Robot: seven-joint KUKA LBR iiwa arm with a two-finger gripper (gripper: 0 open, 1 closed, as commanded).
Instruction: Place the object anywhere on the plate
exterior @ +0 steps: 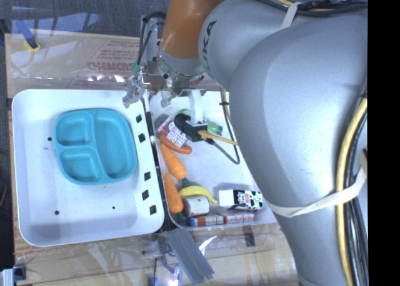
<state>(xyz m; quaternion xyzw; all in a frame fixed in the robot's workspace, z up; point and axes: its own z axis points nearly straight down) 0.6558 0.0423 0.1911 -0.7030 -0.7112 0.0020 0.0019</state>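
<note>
- Overhead, the grey arm's gripper (150,96) hangs above the wall between the two white bins, just beyond the far right corner of the blue plate (95,146).
- Nothing shows between the gripper's parts; whether they stand apart or together cannot be told.
- Right of the plate, the second bin (215,175) holds two carrots (174,165), a banana (195,192), a cow-patterned carton (240,198) and other clutter.
- Which item is the object is unclear; the plate's compartments lie bare.
- Judged from this, picking and placing both remain to be done.
</note>
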